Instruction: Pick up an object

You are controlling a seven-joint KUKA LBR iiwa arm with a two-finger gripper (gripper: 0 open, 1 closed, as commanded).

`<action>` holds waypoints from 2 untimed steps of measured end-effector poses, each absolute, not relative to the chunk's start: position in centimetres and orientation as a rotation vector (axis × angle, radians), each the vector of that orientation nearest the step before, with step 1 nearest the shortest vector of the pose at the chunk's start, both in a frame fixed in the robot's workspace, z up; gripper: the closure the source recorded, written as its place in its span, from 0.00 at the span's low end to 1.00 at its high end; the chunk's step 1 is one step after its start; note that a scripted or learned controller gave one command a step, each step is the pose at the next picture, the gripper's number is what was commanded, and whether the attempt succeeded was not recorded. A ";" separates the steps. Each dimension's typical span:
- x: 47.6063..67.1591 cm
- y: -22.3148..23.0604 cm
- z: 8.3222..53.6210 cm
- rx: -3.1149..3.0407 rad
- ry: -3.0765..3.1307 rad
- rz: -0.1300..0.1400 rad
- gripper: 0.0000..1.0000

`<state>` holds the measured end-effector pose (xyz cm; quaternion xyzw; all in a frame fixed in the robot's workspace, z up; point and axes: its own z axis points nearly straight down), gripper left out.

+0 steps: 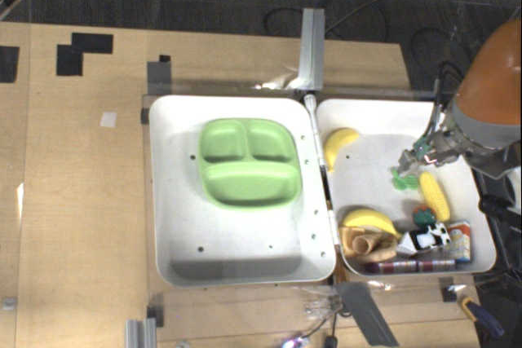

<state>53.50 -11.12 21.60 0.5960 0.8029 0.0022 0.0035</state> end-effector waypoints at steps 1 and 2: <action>52.7 -8.1 19.3 1.978 2.436 0.006 1.00; 51.5 -10.8 17.4 1.793 2.573 0.006 1.00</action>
